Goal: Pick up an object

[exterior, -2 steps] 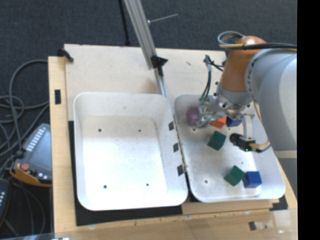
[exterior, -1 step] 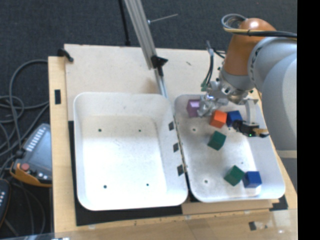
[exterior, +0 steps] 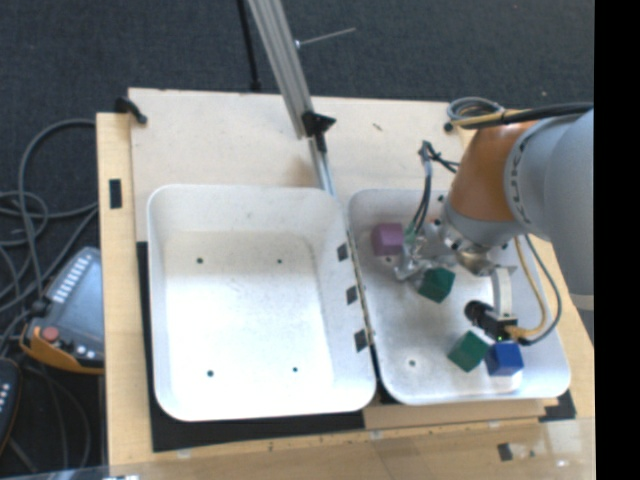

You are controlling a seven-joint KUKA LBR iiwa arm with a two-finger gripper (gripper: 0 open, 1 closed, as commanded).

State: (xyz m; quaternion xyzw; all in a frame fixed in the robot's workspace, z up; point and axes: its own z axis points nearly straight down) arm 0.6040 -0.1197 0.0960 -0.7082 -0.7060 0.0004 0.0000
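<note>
In the right bin, the gripper hung low between a purple block and a green block.

The arm reached in from the right, its wrist over the bin's middle — whether the tool stood wide or narrow, I cannot tell, and nothing could be seen held in it. The purple block lay just beside the tool toward the wall next to the left bin; the green block lay just beside it on the near side. A second green block and a blue block sat touching near the front edge, well apart from the tool. To do this well, it seemed best to settle on one near block, centre squarely over it and come straight down — a slanted approach would likely nudge it away.
</note>
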